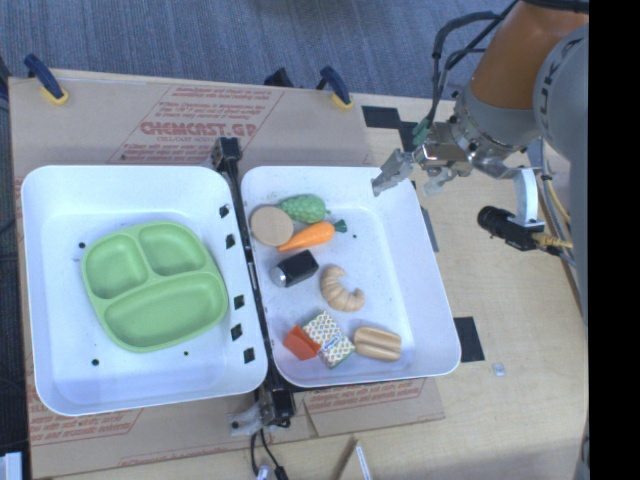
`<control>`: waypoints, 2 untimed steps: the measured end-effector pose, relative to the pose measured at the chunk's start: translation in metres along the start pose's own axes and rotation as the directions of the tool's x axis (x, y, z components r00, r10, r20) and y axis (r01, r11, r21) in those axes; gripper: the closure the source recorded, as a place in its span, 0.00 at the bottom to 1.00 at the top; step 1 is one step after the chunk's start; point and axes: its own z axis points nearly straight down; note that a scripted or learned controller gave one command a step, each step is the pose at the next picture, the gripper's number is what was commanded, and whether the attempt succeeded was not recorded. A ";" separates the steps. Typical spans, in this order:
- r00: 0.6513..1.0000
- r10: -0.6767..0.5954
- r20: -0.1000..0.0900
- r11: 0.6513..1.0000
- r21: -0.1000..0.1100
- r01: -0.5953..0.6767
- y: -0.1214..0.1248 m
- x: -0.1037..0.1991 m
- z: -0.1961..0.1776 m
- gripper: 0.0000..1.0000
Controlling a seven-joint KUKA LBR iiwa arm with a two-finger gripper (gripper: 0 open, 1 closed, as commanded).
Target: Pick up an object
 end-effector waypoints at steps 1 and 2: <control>1.000 -0.001 -0.002 1.000 0.003 0.001 0.031 0.062 0.123 0.00; 1.000 -0.002 0.000 1.000 0.003 0.002 -0.003 0.094 0.183 0.00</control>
